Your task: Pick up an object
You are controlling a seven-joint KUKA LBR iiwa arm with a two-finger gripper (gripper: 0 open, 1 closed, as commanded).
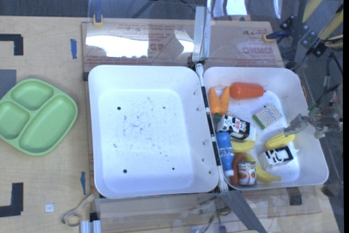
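Note:
The right bin (pixel 305 90) holds several objects. An orange carrot (pixel 247 90) lies at the back, with two smaller orange pieces (pixel 219 100) beside the divider. Nearer the front are a checkered pad (pixel 267 115), a black-and-white cow-patterned item (pixel 235 125), a blue bottle (pixel 224 145), a banana (pixel 243 145), a small can (pixel 247 173) and a black-and-white box (pixel 278 156) with a yellow piece (pixel 280 141) on top. My gripper (pixel 298 123) reaches in over the bin's right rim, just right of and above the yellow piece.
The left bin (pixel 103 117) is white, with faint blue marks on its floor. A green divided plate (pixel 35 115) lies on the bench to the far left. Clear panels stand behind both bins. Tripod legs and cables crowd the right side.

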